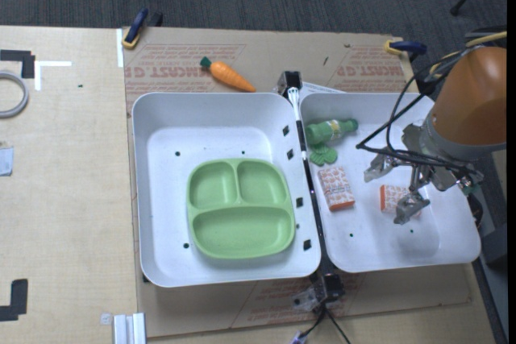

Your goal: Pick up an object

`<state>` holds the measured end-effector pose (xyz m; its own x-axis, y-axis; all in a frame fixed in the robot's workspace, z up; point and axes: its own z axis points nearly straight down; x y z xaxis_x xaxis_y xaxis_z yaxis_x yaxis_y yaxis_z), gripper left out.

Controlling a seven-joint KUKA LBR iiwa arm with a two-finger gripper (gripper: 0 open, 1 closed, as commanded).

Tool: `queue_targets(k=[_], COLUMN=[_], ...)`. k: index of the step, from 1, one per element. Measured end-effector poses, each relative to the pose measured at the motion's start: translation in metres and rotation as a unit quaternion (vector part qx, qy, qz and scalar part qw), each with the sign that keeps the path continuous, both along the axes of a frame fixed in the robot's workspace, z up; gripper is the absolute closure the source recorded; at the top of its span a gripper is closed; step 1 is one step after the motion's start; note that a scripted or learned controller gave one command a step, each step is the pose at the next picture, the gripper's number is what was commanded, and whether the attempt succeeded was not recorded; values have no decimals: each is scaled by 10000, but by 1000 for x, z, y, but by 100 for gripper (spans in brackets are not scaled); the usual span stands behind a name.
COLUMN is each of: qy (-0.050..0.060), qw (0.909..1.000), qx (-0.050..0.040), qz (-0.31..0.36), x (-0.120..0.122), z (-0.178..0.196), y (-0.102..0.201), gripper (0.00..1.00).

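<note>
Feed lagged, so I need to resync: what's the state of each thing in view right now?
Gripper: open, low in the right bin, holding nothing.
Orange-and-white packet: flat, beside the gripper.
Snack box: lying flat.
Green bottle: on its side.
Green divided plate: upright in the left bin.
Toy carrot: outside the bins, on cardboard.

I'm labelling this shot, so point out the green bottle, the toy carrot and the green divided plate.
green bottle [329, 130], camera view, middle of its body.
toy carrot [230, 76], camera view, orange body.
green divided plate [239, 239], camera view, large front compartment.
</note>
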<state>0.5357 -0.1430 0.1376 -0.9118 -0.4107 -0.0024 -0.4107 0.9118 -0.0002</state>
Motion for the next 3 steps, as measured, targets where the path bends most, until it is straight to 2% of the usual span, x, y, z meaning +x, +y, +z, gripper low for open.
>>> queue_targets(k=[1, 2, 3], qy=[-41, -95, -17], qw=[9750, 9756, 9587], qx=[-24, -13, -4], qz=[2222, 2194, 2844], x=[0, 3, -4], z=[-41, -30, 98], y=[20, 22, 121], gripper=[0, 100, 100])
